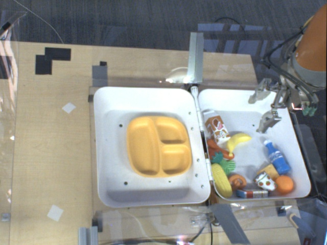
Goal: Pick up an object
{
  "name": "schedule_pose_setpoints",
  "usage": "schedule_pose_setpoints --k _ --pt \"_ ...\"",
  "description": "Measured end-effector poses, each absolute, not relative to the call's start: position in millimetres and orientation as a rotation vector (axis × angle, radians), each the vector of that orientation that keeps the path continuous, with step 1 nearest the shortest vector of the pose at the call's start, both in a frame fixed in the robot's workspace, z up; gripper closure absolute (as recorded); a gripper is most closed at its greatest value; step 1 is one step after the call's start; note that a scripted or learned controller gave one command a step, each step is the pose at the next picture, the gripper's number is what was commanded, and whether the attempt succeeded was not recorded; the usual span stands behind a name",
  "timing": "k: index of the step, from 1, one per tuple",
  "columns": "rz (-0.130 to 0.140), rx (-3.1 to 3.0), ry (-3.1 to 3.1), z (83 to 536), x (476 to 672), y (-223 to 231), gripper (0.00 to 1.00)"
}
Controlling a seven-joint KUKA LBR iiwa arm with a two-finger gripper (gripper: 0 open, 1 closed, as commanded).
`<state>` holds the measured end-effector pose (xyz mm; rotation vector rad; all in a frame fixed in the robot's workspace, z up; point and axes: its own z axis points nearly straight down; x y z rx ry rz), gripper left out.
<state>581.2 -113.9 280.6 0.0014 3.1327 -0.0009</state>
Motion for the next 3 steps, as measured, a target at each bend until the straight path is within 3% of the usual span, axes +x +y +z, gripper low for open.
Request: schedule_pose_setpoints --k 1,2,3 --pt "0.001 0.715 3.060 146.2 577.9 -109.2 0.00" --pt "-0.002 0.785 3.036 106.4 581.7 -180.0 0.00" --pt "0.006 1.134 2.914 89.8 552.4 -110.1 0.00"
